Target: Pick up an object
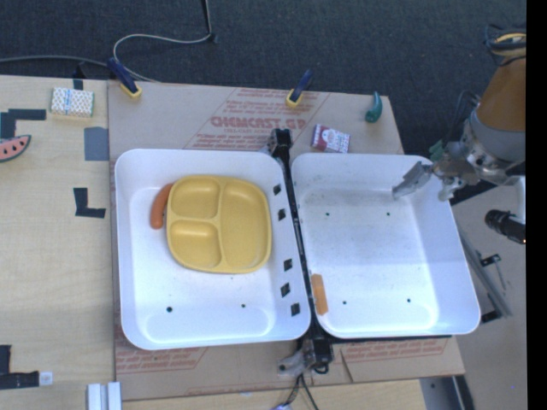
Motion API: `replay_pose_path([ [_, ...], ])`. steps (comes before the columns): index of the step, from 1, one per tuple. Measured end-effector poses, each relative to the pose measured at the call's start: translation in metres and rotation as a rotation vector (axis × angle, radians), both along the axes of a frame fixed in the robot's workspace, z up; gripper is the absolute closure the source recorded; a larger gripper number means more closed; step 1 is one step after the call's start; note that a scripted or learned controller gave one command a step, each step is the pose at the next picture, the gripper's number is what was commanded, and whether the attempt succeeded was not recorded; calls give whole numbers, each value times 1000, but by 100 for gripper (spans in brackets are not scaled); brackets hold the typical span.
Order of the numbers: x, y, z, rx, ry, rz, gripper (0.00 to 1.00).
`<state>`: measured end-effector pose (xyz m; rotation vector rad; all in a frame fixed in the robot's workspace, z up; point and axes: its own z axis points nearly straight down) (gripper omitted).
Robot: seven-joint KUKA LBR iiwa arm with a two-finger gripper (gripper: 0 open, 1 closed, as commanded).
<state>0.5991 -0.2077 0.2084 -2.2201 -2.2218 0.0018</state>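
- The gripper (425,180) sits over the upper right part of the right bin (444,254); one grey finger points left and down toward the bin floor, and the other finger cannot be made out, so whether the jaws are released or clenched cannot be told. Nothing is seen between them.
- Behind the gripper, the arm (504,114) comes in from the right, its orange band showing above the grey wrist.
- A small orange carrot-like piece (319,294) lies at the lower left of the right bin, right against the wall shared with the other bin, well apart from the gripper.
- The left bin (205,319) holds a yellow divided plate (220,224) in its upper half, flat on the bin floor.
- An orange sausage-shaped object (157,207) lies just beside the plate's left edge, partly tucked under it.
- Both bins rest on a cardboard sheet (248,118) held by a yellow-and-blue clamp (299,90) at its top edge and another clamp (125,77) at its upper left corner.
- A small red-and-white packet (330,138) lies on the cardboard just above the right bin.
- A watermelon-slice toy (12,148) rests on the wooden bench far left.
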Motion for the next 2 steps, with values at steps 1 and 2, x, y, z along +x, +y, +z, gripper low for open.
replay_pose_path([
  [1, 42, 50, -24, 1, 0, 1, 0],
  [2, 59, 87, -74, 1, 1, 1, 0],
])
